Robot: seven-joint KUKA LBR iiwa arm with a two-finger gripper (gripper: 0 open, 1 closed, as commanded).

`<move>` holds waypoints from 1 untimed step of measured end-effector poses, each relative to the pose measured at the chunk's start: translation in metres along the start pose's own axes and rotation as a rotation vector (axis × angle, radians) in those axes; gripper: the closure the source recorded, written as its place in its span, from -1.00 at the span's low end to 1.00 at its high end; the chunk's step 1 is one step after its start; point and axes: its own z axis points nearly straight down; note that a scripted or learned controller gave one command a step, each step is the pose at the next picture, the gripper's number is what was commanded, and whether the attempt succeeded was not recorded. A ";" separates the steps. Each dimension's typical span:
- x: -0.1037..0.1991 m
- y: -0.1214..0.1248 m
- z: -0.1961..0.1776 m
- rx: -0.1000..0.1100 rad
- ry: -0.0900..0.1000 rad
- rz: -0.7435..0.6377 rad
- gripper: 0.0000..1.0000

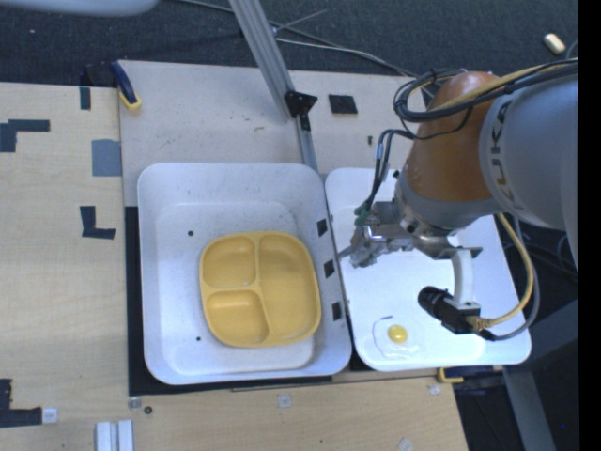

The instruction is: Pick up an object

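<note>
Arm [498, 148] covers much of the right bin [498, 350]; gripper [376, 242] sits low near that bin's left wall, fingers too hidden to judge, cannot tell their state. Fried egg toy [396, 334] lies near the right bin's front edge, apart from the gripper. Yellow divided plate [260, 287] fills the left bin [169, 205] centre. Pale wooden bench [56, 280], dark floor beyond. Bare bin floor around the egg.

We see a mustard-yellow divided plate [260, 287] in the white left bin [164, 252]. In the white right bin [502, 280] lies a white toy fried egg [395, 336] with a yellow yolk. The arm [470, 148] is grey and orange; the desk [56, 280] is pale wood.
</note>
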 end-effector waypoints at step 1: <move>0.049 -0.013 -0.007 -0.001 0.001 -0.002 1.00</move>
